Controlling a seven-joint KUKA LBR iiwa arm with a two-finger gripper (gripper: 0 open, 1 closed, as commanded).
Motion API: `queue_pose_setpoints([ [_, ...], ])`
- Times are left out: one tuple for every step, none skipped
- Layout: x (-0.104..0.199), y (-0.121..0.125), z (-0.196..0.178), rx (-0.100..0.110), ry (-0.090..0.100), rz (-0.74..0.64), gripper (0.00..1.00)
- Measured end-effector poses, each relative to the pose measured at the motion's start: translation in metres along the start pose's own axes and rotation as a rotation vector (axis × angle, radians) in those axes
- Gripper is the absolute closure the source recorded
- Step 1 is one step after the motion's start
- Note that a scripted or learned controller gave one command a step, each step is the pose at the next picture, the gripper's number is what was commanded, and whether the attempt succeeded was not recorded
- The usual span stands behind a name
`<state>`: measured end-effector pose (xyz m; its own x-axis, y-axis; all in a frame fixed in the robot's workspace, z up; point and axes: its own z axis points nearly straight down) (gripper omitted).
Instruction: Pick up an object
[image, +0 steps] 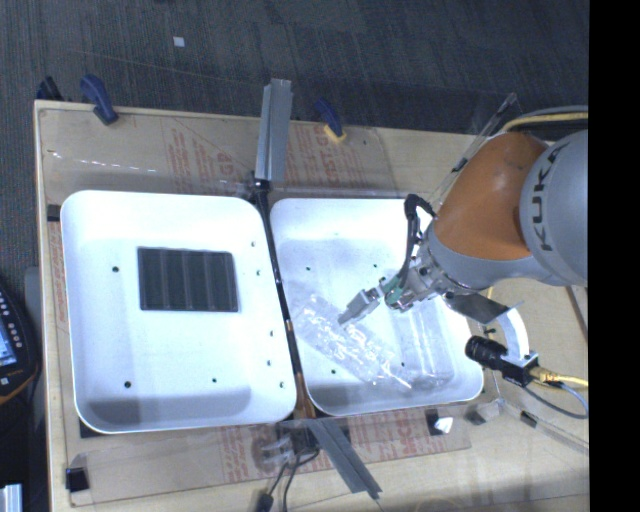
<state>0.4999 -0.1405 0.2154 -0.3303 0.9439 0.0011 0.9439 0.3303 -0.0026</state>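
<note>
Clear plastic wrapper (345, 340): crumpled, lying on the floor of the right-hand bin (330, 225), stretched on a slant from about the bin's middle toward its near edge. Edges hard to trace against the white.

Low over the wrapper's upper end, the gripper (355, 308), pointing to the view's left and a little downward. Touching the plastic or just above it: cannot tell. How far open: cannot tell. Holding anything or not: cannot tell either.

Just beside the wrapper, on the arm's side, a clear plastic container (428, 350), in the same bin near its near right corner. Upright or tipped over: cannot tell, being see-through on white.

Behind the gripper, the grey arm (560, 220) with its orange band (490, 200), reaching in over the right-hand bin's right wall from the view's right.

Close alongside that bin, the left-hand bin (90, 300), likewise white and shallow. On its floor, left of middle and toward the far side, a dark ribbed tray (188, 279), rectangular, lying flat, well apart from the wrapper and the gripper.

Under both bins, the table (150, 140), pale with faint red print. At its far edge, a blue clamp (100, 102) near the left corner and a second blue clamp (328, 118) further right. Between them, a grey metal bar (272, 130) running down to the gap between the bins. At the near edge, another grey bar (345, 462), set on a slant.
</note>
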Motion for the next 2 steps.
queue_pose_setpoints([
  [-0.016,-0.01,0.114,-0.001,0.0,0.012,0.0],
  [-0.019,-0.031,0.065,-0.002,-0.001,0.086,0.0],
])
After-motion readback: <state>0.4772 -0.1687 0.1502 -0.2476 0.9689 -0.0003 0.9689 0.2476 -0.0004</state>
